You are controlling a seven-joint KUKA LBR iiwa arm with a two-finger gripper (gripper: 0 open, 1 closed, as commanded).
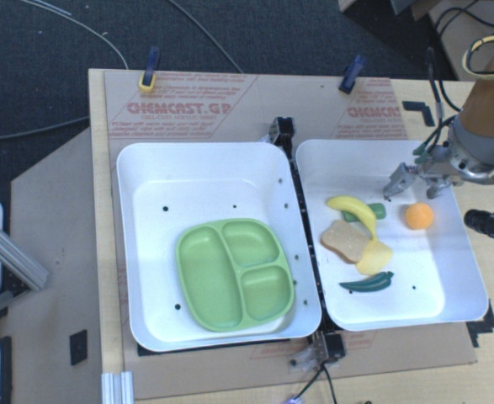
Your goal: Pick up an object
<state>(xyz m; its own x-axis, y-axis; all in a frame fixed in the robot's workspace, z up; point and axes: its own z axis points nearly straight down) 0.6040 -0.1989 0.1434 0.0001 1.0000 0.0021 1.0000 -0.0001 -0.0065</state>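
I judge this the approach step: the claw [415, 183] hangs spread and holding nothing in the right shallow white plastic bin [457, 305], the small round orange ball [418, 216] just at its 6 o'clock, so next I must descend and clench.

Both white bins, the left bin [137, 225] and the right bin [448, 297], look like smooth, thin moulded plastic with a slight sheen. The green divided plate [230, 272] is glossy plastic. The banana [353, 209], orange ball [418, 216] and dark green pepper [367, 283] appear as smooth plastic toys; the bread slice [345, 241] looks matt and spongy. The table [204, 108] is covered in printed brown paper. The end effector [416, 185] looks like dull grey metal.
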